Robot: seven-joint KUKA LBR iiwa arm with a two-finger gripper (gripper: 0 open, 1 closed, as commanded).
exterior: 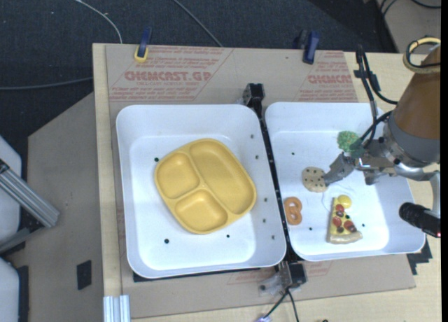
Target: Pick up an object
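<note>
Inside the right bin (pixel 392 243), an open gripper (pixel 348 171) is seen beside a cookie (pixel 314 178), broccoli (pixel 348 140), pizza slice (pixel 343 222) and pretzel (pixel 292 210); the arm (pixel 420 117) is cut off at the edge

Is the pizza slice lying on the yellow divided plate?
No. The pizza slice lies in the right bin, while the yellow plate sits in the left bin.

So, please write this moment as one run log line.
gripper: in right bin, beside cookie | grasp: unclear | yellow plate: left bin
</note>
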